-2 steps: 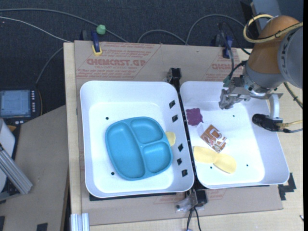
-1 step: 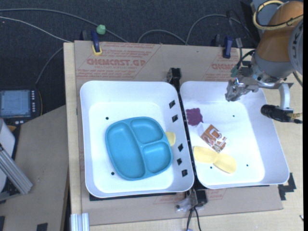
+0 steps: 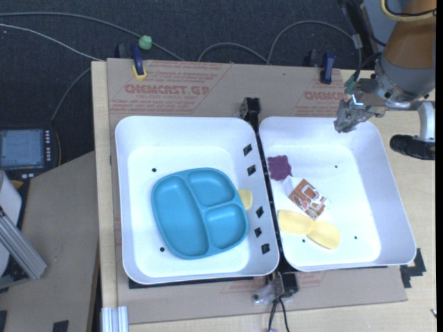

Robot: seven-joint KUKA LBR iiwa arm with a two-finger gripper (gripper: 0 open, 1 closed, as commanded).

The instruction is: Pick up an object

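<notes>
1. Candidate objects are lying in the right bin [image 3: 387, 185]: a purple piece [image 3: 279, 166] near the divider, a brown-and-white packet [image 3: 306, 198] just below it, and a yellow piece [image 3: 309, 228] touching the packet's lower edge.
2. The gripper [image 3: 346, 120] is hovering over the bin's far rim, well apart from all three and holding nothing; its opening cannot be determined.
3. Judgement: the purple piece, lying alone, is offering the cleanest grasp; centre over it before descending.
4. The blue divided plate [image 3: 199, 211] is resting in the left bin [image 3: 131, 185].
</notes>
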